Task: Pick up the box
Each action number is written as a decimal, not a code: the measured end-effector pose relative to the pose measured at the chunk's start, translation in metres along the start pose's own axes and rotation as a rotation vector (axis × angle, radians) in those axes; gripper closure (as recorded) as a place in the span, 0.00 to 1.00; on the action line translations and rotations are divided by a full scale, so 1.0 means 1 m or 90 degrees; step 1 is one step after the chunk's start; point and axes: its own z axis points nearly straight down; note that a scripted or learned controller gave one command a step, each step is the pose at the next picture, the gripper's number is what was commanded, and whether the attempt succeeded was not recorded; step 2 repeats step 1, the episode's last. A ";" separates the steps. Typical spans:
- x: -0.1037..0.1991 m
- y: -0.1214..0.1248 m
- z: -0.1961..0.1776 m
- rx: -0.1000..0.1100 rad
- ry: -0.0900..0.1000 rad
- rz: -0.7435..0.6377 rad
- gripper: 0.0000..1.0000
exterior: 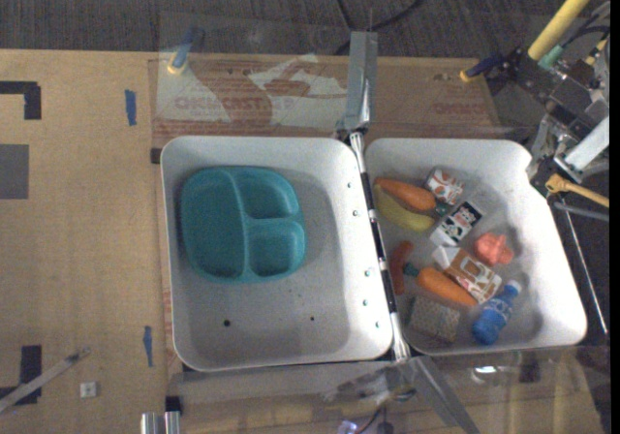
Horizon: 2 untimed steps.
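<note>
In the right bin (pixel 557 258) lie two small boxes. A black-and-white carton (pixel 461 221) sits near the middle. An orange-and-white box (pixel 474 276) lies lower down, beside a carrot (pixel 445 286). A flat grey-brown square pack (pixel 435 319) rests near the bin's front wall. My gripper (pixel 560 173) hangs over the right bin's far right rim, up and to the right of the boxes and well apart from them. Nothing is seen held by it.
Around the boxes lie a second carrot (pixel 407 195), a banana (pixel 405 216), a small can (pixel 445 185), a pink toy (pixel 495 249), a blue bottle (pixel 494 316) and a red piece (pixel 399 267). The left bin (pixel 281 325) holds a teal divided plate (pixel 242 224).
</note>
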 end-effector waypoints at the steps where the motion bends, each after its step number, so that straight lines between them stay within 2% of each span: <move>1: 0.001 -0.001 0.000 0.001 0.000 -0.001 0.00; 2: 0.001 -0.001 0.000 0.001 0.000 -0.001 0.00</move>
